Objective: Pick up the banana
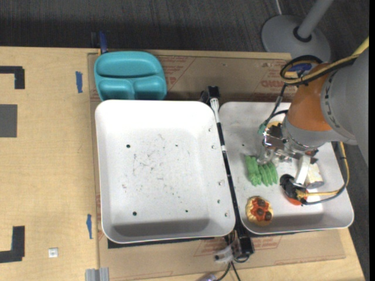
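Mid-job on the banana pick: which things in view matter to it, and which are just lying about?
For the job:
- gripper, low over the right bin

Lying about:
- green ridged toy, right under the gripper
- round orange toy
- left bin
- teal tray, behind the left bin

Rounded grey arm [351, 107], broad orange band [306, 111] above a silvery wrist [280, 138], yellow-black cable loop [295, 69].
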Available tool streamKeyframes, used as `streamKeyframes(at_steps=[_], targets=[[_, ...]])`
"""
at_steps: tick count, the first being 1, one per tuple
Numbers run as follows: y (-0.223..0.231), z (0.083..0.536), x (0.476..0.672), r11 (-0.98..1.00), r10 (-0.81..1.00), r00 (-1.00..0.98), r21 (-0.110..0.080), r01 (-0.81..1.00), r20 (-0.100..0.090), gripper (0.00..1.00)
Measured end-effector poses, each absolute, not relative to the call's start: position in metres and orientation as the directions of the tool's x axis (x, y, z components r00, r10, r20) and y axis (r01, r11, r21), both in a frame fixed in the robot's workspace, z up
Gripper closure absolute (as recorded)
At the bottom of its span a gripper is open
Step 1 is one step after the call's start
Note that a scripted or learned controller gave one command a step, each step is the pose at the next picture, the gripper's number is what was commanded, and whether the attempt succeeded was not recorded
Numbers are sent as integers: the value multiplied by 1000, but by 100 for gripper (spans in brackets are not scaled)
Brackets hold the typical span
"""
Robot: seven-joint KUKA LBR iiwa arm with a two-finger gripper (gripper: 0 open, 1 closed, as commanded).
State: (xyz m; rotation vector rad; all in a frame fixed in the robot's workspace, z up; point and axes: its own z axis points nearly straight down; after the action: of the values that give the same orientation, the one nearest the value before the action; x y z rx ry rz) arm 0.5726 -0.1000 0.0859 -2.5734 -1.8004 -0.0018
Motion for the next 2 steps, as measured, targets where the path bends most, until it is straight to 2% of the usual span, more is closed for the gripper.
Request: streamKeyframes(at_steps=[1,2], targets=[[-100,96,573,-344,939,344,1,939,2,100],[-100,96,573,-343,939,343,0,939,2,0]])
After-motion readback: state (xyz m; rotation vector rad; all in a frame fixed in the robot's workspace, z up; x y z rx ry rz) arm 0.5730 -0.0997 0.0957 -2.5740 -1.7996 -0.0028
